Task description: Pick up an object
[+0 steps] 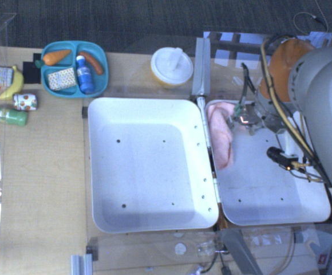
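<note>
Item: pink cloth, lying crumpled along the left wall of the right bin, right of centre in the frame. Left bin was recorded beside it on the counter.

Arm was seen entering from the right, the jaws placed at the cloth's upper right edge, near or touching it. Whether the jaws were spread or pinched could not be told; cables and wrist body obscured them.

Step judged: approach or grasp attempt on the cloth. Next move would call for a closing on the fabric and a lift.

Contact with the cloth was hard to make out.
</note>
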`<action>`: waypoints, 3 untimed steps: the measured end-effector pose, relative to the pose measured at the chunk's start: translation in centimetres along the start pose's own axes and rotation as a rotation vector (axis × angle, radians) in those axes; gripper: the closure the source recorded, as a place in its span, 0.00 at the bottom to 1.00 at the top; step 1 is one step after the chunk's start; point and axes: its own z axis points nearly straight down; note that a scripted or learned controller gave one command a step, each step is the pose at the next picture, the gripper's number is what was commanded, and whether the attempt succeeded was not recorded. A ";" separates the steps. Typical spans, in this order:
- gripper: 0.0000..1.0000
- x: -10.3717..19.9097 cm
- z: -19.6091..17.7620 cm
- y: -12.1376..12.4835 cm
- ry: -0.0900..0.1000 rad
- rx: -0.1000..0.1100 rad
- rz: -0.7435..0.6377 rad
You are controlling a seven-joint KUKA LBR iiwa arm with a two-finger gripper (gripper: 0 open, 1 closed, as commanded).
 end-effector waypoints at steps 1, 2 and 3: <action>0.00 -6.2 -8.0 -1.7 0.000 0.003 -0.101; 0.00 0.2 -0.4 1.8 -0.002 -0.001 -0.303; 0.00 0.1 -0.4 2.3 0.001 0.015 -0.320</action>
